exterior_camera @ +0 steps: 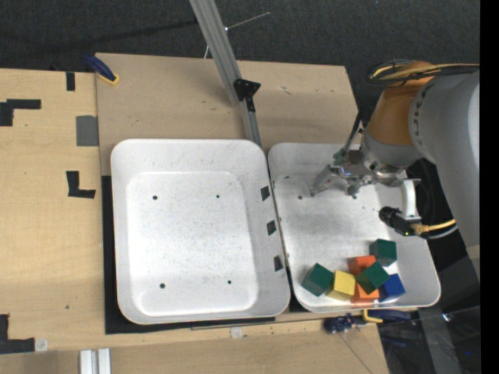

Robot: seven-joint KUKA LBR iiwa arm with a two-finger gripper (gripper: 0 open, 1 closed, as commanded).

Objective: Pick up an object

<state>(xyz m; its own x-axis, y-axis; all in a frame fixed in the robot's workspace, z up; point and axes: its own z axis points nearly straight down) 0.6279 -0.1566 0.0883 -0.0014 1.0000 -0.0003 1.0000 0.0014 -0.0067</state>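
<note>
Several coloured blocks lie heaped in the near right corner of the right bin (312,236): a dark green block (318,279), a yellow block (343,284), an orange block (359,264), another green block (374,276), a teal block (383,249) and a blue block (393,287). My gripper (335,190) hangs over the far part of the right bin, well away from the heap. Its fingers are spread open, with nothing between them. One fingertip (316,189) points toward the bin's left side.
The left bin (118,166) sits beside the right one. A slanted metal pole (222,49) runs from the top of the view down to the bins' shared far corner. A black and yellow cable (405,221) hangs at the right bin's right rim.
</note>
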